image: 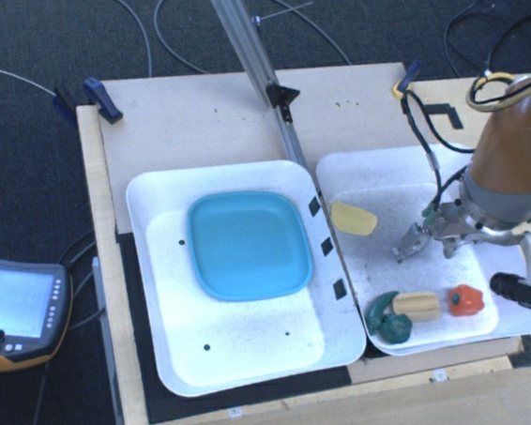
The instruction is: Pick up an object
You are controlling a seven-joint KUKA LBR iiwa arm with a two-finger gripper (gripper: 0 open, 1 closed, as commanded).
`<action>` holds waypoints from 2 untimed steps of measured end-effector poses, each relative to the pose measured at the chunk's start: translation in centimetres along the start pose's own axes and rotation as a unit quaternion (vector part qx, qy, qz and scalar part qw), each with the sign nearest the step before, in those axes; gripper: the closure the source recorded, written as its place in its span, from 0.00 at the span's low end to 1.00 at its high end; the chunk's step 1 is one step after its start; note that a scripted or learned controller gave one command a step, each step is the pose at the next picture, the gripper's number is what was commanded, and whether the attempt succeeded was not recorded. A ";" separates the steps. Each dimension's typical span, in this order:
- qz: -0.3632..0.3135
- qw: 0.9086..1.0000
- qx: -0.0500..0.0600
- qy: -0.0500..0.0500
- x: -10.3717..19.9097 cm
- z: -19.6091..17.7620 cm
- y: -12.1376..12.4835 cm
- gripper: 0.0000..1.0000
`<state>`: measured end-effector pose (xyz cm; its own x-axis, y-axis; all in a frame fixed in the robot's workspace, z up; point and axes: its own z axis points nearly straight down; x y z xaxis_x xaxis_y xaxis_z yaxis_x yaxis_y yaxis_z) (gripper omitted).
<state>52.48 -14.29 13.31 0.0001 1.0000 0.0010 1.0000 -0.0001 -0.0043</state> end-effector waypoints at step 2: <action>0.000 1.000 -0.005 -0.001 0.1 -7.5 -0.1 1.00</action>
